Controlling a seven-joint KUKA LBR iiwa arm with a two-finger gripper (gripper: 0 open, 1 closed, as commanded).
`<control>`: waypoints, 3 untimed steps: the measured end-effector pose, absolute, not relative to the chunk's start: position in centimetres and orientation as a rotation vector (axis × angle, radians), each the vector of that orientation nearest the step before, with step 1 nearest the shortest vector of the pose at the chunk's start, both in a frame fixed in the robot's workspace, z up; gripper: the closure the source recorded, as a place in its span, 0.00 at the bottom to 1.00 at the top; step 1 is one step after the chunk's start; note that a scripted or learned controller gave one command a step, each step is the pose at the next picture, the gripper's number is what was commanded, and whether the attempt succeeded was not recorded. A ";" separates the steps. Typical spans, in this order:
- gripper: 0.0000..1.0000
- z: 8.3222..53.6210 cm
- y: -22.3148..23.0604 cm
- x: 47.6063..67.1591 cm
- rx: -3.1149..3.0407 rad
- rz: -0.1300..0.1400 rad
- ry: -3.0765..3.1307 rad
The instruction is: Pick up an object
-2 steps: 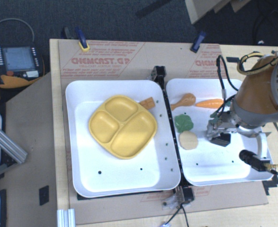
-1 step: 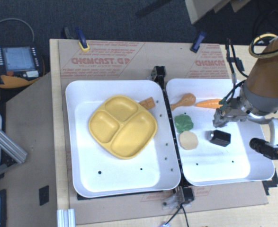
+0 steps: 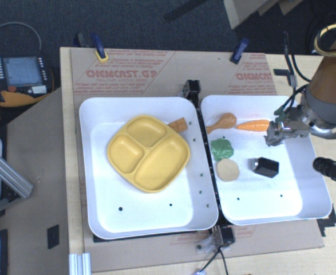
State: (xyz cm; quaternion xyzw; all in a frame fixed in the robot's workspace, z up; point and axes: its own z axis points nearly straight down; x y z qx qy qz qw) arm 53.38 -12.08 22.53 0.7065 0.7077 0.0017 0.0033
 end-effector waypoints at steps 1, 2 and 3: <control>1.00 21.9 -7.4 56.1 2.213 0.004 2.226; 1.00 22.9 -2.5 58.4 2.213 0.006 2.227; 1.00 23.5 2.5 60.6 2.213 0.006 2.227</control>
